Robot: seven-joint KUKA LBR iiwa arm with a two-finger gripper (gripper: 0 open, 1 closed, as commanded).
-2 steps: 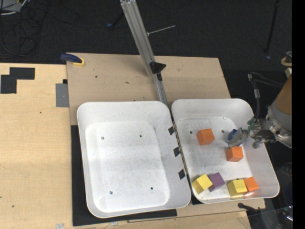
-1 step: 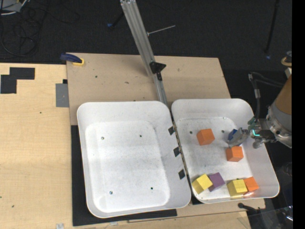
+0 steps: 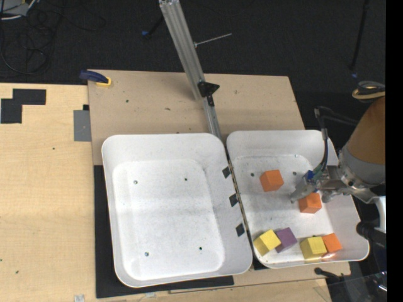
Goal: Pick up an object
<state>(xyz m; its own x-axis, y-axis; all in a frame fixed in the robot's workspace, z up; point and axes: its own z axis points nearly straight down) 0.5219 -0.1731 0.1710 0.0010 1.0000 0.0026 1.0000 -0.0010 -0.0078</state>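
Yellow cube [image 3: 313,247] lies nearest, unclaimed; fingers [image 3: 310,194] hover over an orange cube [image 3: 310,203], ready to grasp, their opening unreadable.

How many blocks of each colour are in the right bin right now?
Orange: 3
Yellow: 2
Purple: 1
Total: 6 blocks, all in the right bin.

My arm [image 3: 368,150]: orange band, grey wrist below it, thin dark cable alongside, small metallic tool [image 3: 313,187] with blue spot.
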